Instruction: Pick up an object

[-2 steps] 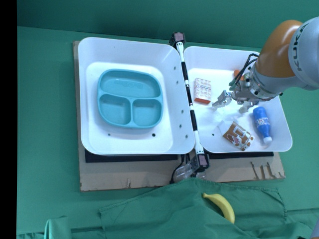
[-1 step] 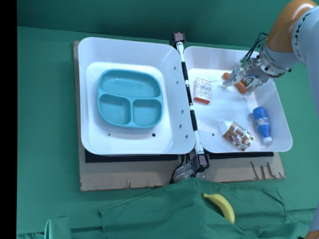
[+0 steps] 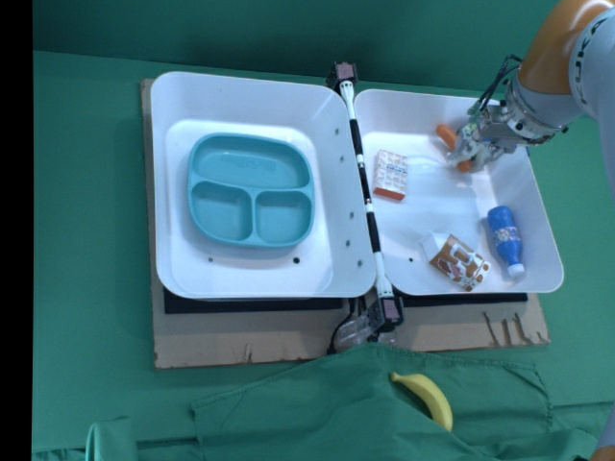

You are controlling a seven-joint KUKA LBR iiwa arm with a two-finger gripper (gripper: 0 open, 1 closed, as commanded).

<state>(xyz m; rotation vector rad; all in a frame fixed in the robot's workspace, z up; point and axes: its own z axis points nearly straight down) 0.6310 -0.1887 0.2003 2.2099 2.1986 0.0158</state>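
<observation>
The table (image 3: 86, 209), draped in green cloth, carries two white bins; take the right bin (image 3: 548, 257) as the landmark. The left bin (image 3: 163, 104) sits touching its left edge, with a teal divided tray (image 3: 252, 189) inside. The arm (image 3: 567, 46) comes in over the right bin's far right corner.

Inside the right bin, a blue bottle (image 3: 504, 239) lies near the right wall, a brown-and-white carton (image 3: 457, 261) toward the near edge, a small red-and-white packet (image 3: 390, 175) by the left wall. A banana (image 3: 426, 398) lies on the cloth well outside the bin's near edge.

The tool (image 3: 471, 154) is low in the far right corner, right over a small orange piece (image 3: 446, 134). Whether its jaws are wide, narrow or gripping, I cannot tell; the orange piece is partly hidden behind it.

My worry: the piece is small and rounded-looking, so a slightly off-centre close could squirt it sideways toward the far wall, or the tool could come away with nothing.
</observation>
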